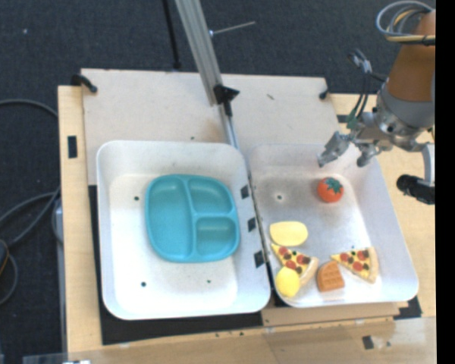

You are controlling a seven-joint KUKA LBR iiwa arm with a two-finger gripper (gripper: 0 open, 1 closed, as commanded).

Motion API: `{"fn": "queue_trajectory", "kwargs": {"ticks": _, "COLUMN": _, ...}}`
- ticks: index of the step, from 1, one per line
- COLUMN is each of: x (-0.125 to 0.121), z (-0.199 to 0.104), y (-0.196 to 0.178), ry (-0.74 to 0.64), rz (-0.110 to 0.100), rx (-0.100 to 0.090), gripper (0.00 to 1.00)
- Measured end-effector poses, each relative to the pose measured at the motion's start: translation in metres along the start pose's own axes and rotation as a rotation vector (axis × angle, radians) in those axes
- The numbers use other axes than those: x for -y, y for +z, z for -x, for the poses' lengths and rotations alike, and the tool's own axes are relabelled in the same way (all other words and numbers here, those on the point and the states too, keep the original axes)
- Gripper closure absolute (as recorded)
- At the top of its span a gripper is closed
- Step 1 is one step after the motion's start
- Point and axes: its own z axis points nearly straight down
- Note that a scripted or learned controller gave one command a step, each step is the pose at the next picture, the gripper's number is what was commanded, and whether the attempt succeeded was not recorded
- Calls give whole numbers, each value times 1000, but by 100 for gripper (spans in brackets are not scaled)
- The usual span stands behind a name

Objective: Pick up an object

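Six toy foods lie in the right bin (387,226), none lifted yet, so the whole pick is left to do. Along the bottom of the frame sit a lemon (287,282), a pizza slice (294,262), a brown piece of toast (330,277) and a second pizza slice (359,262); above them lies a pale yellow oval piece (288,233), and higher up a red tomato (330,189). The left bin (114,203) bears a teal divided plate (191,218). At upper right the gripper (351,151) hangs over the bin's top edge, fingers spread, pinching nothing, the tomato just below it. I can read no labels or writing anywhere.
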Motion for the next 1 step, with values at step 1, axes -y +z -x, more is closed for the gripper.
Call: {"fn": "queue_trajectory", "kwargs": {"ticks": 1, "x": 0, "z": 0, "y": 0, "ry": -1, "rz": 0, "rx": 0, "gripper": 0}}
